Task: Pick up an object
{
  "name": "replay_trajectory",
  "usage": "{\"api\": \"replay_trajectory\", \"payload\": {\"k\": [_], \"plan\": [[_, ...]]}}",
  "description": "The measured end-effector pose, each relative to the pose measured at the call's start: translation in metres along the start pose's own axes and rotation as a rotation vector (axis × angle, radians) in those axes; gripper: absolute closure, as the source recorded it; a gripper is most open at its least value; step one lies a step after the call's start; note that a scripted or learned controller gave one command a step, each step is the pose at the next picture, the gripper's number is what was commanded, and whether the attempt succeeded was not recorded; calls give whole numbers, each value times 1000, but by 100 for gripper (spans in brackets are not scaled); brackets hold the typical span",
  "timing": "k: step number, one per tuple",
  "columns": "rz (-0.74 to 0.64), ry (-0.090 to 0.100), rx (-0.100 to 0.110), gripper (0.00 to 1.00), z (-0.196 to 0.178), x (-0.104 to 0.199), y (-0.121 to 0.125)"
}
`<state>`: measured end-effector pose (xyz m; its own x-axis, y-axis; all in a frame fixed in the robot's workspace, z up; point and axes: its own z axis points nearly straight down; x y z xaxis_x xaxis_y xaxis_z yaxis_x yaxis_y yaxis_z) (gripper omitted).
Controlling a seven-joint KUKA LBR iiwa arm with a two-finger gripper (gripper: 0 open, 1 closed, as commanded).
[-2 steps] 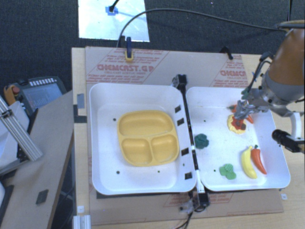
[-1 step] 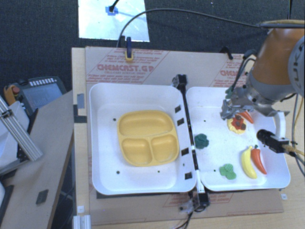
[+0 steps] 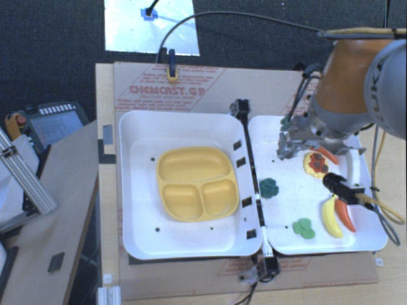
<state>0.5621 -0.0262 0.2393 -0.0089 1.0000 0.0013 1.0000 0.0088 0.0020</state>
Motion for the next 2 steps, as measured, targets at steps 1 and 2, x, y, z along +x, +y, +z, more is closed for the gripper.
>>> {"api": "replay_trajectory", "payload": {"k": [1,2], "plan": [[-1,0,0,100,-6,53,1],[1,-1,0,100,0,104,8]]}}
